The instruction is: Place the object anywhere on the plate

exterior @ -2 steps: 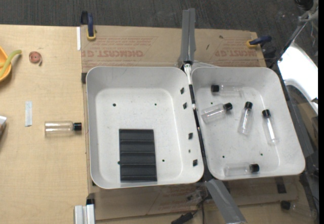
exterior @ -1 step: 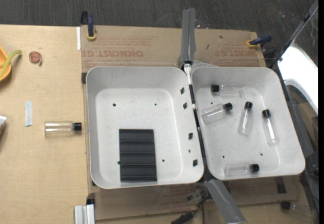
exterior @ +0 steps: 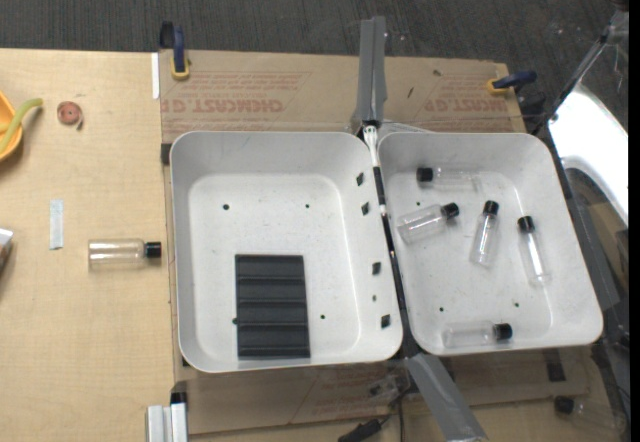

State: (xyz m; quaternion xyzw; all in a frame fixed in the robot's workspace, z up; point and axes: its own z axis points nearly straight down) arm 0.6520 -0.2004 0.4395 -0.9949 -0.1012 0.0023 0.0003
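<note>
Rolling is the risk: clear round glass vials [exterior: 485, 231] lie loose in the right white bin [exterior: 560, 180], the ribbed black plate [exterior: 271, 307] sits apart in the left bin [exterior: 185, 230]; claw state cannot be told.

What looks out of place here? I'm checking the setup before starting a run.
One clear vial lies on its side on the bench, left of the left bin, while five others lie scattered in the right bin. The black ridged plate sits in the left bin.

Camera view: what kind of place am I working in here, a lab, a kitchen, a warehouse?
Most likely a robotics lab test bench. Two shallow white bins sit on cardboard clamped to a wooden table, and clear capped vials lie loose in the right bin beside a black ribbed plate in the left.
</note>
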